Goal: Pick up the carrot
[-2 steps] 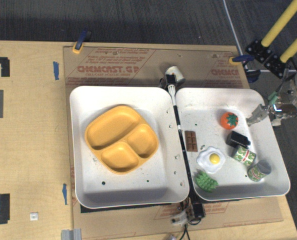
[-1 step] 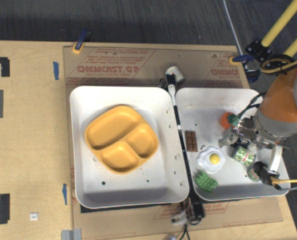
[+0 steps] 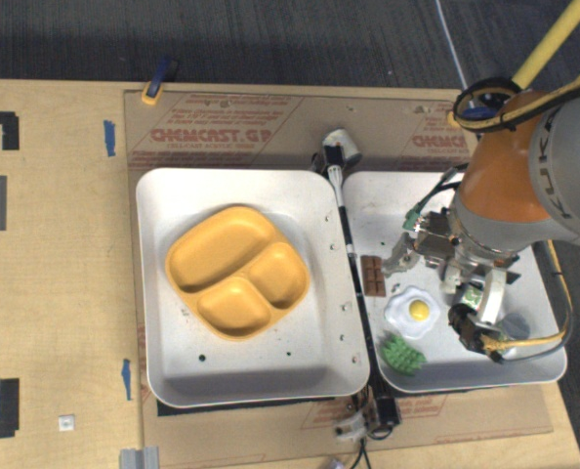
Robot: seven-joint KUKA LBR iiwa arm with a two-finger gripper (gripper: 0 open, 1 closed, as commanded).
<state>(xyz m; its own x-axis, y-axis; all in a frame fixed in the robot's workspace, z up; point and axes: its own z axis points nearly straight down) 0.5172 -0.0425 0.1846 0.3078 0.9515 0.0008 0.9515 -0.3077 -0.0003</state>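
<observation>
My gripper point(image 3: 453, 267) hangs low over the middle of the right bin point(image 3: 539, 355), under the grey wrist and its orange band point(image 3: 500, 179). The wrist body covers the gripper's tip from this angle. It also hides the bin floor beneath it, along with whatever lies there. A fried egg toy point(image 3: 413, 313) lies just left of and below the gripper. A green broccoli-like piece point(image 3: 402, 354) sits near the bin's front left corner. A small brown chocolate bar point(image 3: 372, 275) lies at the bin's left wall.
The left bin point(image 3: 163, 360) holds a yellow divided plate point(image 3: 237, 270). A black-and-white clamp point(image 3: 336, 154) sits at the back where the two bins meet. Cardboard sheets surround both bins.
</observation>
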